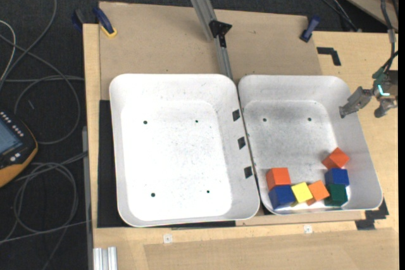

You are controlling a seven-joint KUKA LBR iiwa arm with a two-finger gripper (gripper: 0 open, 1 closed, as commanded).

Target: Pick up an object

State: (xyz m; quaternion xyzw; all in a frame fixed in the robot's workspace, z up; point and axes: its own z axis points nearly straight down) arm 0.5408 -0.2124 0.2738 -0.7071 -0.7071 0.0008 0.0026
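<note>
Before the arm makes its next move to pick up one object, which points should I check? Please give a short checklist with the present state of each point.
1. Objects to pick are present: ok. Coloured blocks cluster in the right bin's near corner.
2. Tool is above a block: not ok. It sits over the bin's far right rim, apart from the cluster.
3. Tool already holds something: not ok, nothing shows between its fingers.
4. One block stands free for grasping: ok. The orange block sits slightly apart.
5. Finger opening fits a block: cannot tell.
</note>
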